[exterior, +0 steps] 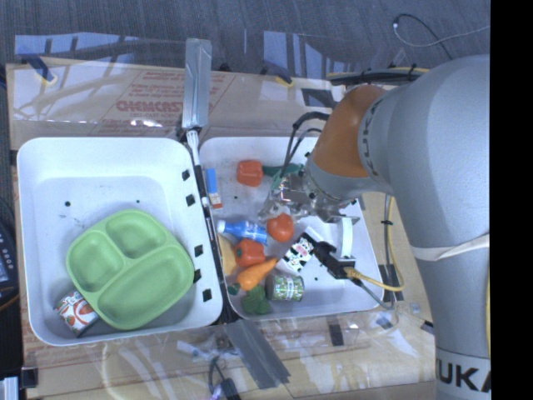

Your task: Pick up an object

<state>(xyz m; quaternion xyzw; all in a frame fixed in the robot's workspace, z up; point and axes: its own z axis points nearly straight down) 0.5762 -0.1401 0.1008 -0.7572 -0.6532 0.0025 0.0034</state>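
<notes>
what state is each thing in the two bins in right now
green divided plate: flat in left bin, compartments bare
small can: on its side, beside the plate
green-labelled can: on its side, right bin
carrot: lying flat
gripper: low over a red-orange toy

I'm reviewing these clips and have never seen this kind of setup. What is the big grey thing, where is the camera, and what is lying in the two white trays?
The big grey thing is a robot arm, reaching in from the right. One fixed camera looks down at a slant on two white bins. The left bin holds a green divided plate and a small can. The right bin holds toy food: a carrot, a green can, an orange block and a blue bottle. The claw sits low over a red-orange ball; whether it grips anything is unclear.
</notes>
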